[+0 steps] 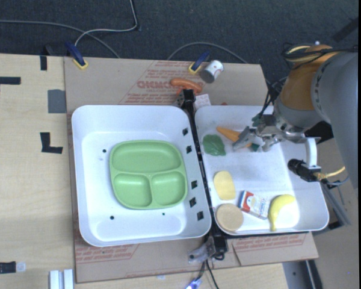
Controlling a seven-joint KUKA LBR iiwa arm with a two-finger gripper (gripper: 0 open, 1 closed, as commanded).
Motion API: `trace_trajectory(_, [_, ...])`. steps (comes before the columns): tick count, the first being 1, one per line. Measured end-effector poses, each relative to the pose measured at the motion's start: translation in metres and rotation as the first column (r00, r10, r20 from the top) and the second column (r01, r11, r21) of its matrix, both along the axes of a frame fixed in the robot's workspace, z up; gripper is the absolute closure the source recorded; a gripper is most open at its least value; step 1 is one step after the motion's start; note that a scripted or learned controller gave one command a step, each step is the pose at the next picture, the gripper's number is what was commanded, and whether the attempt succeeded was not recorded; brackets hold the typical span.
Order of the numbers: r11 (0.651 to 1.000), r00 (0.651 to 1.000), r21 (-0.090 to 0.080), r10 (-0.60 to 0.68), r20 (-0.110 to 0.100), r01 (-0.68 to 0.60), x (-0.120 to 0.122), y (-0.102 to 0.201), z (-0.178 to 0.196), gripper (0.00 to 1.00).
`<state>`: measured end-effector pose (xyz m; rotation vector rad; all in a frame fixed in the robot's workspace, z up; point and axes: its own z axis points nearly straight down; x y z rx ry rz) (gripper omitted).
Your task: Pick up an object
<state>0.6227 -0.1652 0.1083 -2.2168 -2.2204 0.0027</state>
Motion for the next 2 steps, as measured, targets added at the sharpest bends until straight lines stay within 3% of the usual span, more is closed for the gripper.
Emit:
trace_trajectory(1, [1.000, 1.000, -0.002, 0.001, 0.007, -0.001, 0.0466, 0.0512, -0.0225, 0.00])
trace_trajectory(2, [1.000, 1.000, -0.005, 0.003, -0.004, -0.003, 0.0438, 0.0494, -0.0145, 1.00])
